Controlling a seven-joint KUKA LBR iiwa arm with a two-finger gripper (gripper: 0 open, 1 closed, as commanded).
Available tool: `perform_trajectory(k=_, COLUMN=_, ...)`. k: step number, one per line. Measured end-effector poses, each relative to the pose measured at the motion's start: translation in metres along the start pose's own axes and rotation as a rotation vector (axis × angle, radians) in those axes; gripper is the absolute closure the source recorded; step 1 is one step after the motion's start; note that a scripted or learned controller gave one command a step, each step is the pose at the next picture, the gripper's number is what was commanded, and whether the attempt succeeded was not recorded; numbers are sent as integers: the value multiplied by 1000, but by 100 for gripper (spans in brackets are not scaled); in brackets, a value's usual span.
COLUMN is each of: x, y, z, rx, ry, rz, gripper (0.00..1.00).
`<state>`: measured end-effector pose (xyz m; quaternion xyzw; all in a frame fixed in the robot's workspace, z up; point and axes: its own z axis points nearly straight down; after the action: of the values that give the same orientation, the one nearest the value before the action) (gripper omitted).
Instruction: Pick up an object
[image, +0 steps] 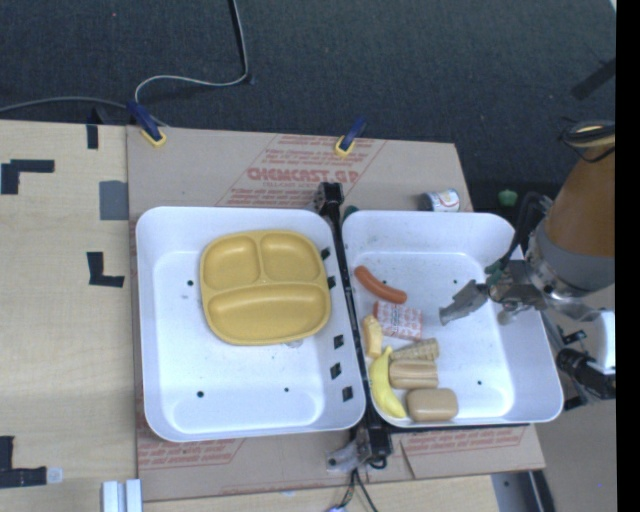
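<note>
Our gripper (462, 302) sits over the right bin (500, 395), on its open floor, well apart from the food. We can't tell from this slanted view whether the jaws are open or closed; nothing is visibly between them.

Candidates sit packed along the bin's left wall: hot dog (381, 285), wrapped snack (401, 322), banana (383, 384), two tan bread-like pieces (413, 374) and (432, 404).

Risks we see:
- items touch each other, so a finger likely lands on a neighbour and shoves the pile
- divider wall just beside them blocks one finger
- hot dog is loosest, probably safest target

Yellow tray (266, 285) in left bin is flat, poor grasp.
</note>
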<state>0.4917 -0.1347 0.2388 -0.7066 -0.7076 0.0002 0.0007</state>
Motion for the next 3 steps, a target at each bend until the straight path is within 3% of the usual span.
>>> perform_trajectory(k=1, x=3, y=-7, z=153, rx=-3, ry=1, rz=0, gripper=0)
perform_trajectory(k=2, x=5, y=45, z=153, rx=-5, ry=-1, rz=0, gripper=0)
perform_trajectory(k=3, x=35, y=80, z=153, rx=-6, ry=-2, rz=-1, gripper=0)
